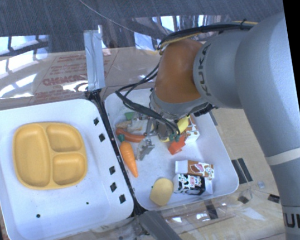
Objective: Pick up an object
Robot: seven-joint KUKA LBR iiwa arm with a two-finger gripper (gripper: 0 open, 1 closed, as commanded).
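- Gripper [145, 144] is down inside the right bin [216, 154], in its upper-left part, hanging off the big grey arm [244, 73] that comes in from the right.
- How far open it is I can't tell from this angle, and nothing is visibly in its grasp.
- The nearest thing is the carrot [129, 159]: bright orange, tapered, lying lengthwise with its thin end pointing toward the near edge.
- The carrot sits just left of the gripper tip, close but apparently not touching.
- On its other side the carrot is hard against the bin's left wall, right by the dividing rim [110, 151] between the two bins, so there's little room that way.
- Open white floor lies below the gripper, mid-bin, and along the bin's right side.
- Just above the carrot there's a second orange-red piece [128, 134], lying crosswise and partly tucked under the wrist.
- A short red-orange chunk [176, 145] lies right of the gripper, just beside it.
- Toward the near edge is a pale yellow rounded lump [161, 191], touching a cow-print carton [193, 178] on its right.
- Small bits under the wrist are too hidden to name.
- Over in the left bin [52, 214], a yellow divided plate [49, 154] lies flat, well apart from the action.
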